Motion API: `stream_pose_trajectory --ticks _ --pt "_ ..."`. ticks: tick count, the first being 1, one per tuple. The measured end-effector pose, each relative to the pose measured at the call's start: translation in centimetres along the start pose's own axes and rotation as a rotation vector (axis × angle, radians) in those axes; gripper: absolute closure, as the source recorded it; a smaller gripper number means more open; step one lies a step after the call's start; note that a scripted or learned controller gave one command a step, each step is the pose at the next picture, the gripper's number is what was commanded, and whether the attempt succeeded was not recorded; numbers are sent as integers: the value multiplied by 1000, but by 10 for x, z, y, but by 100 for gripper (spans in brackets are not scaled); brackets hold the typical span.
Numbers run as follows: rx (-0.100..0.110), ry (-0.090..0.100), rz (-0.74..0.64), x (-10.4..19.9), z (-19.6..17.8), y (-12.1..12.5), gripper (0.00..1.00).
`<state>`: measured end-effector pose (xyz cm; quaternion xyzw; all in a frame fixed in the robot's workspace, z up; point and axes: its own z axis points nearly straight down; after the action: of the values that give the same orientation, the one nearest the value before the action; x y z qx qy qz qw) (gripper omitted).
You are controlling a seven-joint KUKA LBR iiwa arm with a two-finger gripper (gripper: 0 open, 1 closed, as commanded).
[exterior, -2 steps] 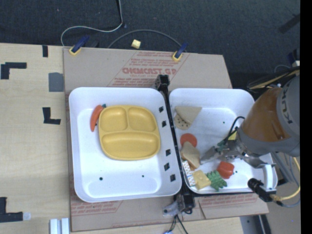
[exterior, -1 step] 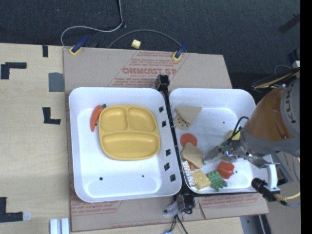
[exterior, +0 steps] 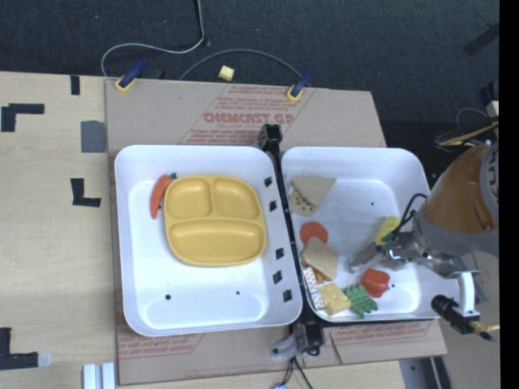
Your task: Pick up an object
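**Q:** Biggest things first?

**A:** One desk, pale wood. On it, one cardboard sheet, pinned at the far edge by two clamps, likely to stop sliding. On the sheet, two shallow white bins, left bin and right bin. Set side by side and touching, with several black clips along the seam, presumably to keep both aligned.

**Q:** And the robot?

**A:** One arm, extended from the right over the right bin. Gripper low over bare floor toward the bin's front right. Impossible to judge how wide from this angle; nothing seen in its grasp.

**Q:** Contents, with counts?

**A:** Left bin: one yellow plate with three compartments, flat in the middle, perhaps meant as a drop spot. One carrot just beside its left rim.

Right bin: eight toy foods, crowded along the left wall and front, all within the arm's reach.
- One slice, mid-left.
- One wedge, at the back.
- One red disc, between the two.
- One cookie, touching the wedge.
- One cracker, just beside the slice.
- One red piece, one yellow block and one green piece, along the front.

**Q:** Likely target?

**A:** Probably the red piece, just beside the gripper on the front side. Not yet lifted.
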<state>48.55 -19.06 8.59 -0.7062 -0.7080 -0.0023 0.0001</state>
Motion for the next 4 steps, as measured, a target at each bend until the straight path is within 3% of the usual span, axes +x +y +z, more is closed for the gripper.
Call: stream_pose_trajectory --ticks 1,2,3,4 --pt "1 -7 0 22 0 41 0" --pt "1 -2 -7 90 -3 98 0" --pt "-3 -5 -2 93 -30 163 0" --pt "-4 -13 1 83 -2 186 0"
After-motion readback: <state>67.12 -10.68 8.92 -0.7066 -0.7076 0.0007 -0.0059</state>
